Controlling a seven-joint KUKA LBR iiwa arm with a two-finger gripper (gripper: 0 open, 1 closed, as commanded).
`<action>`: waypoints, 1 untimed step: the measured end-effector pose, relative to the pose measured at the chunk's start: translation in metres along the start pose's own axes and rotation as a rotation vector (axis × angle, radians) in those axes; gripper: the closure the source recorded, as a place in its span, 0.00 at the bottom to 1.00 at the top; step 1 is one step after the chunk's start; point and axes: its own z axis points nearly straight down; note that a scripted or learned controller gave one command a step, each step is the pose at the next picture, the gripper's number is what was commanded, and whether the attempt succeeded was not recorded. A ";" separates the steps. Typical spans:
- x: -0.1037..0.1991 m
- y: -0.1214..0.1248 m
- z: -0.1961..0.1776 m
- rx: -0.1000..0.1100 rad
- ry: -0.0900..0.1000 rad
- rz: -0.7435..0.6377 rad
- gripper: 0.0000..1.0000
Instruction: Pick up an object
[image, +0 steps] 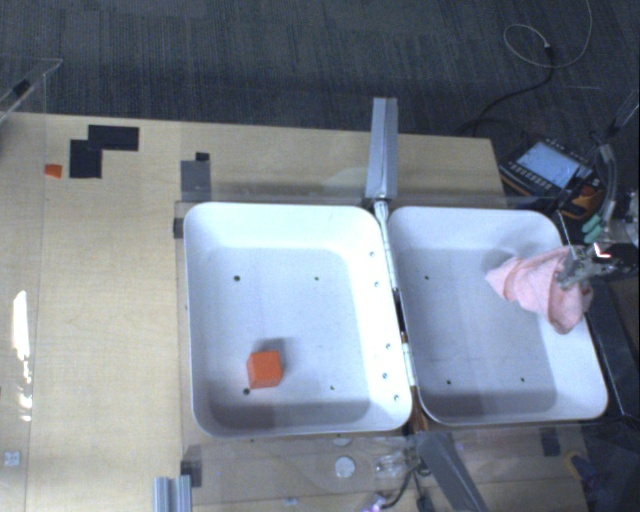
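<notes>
On the table (100, 330), the left bin (210, 300) holds a small orange block (265, 369) lying loose near its front wall. The right bin (470, 390) has a crumpled pink cloth (535, 285) draped toward its right rim. At that rim the claw (578, 262) meets the cloth's upper edge; whether it is spread or closed, or has any fabric pinched, cannot be told from here. The risk seems to be a shallow grip on a single fold: soft cloth could slide free on lifting, or snag on the bin's rim
</notes>
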 end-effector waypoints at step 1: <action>0.031 0.088 0.074 -0.002 0.000 -0.278 0.00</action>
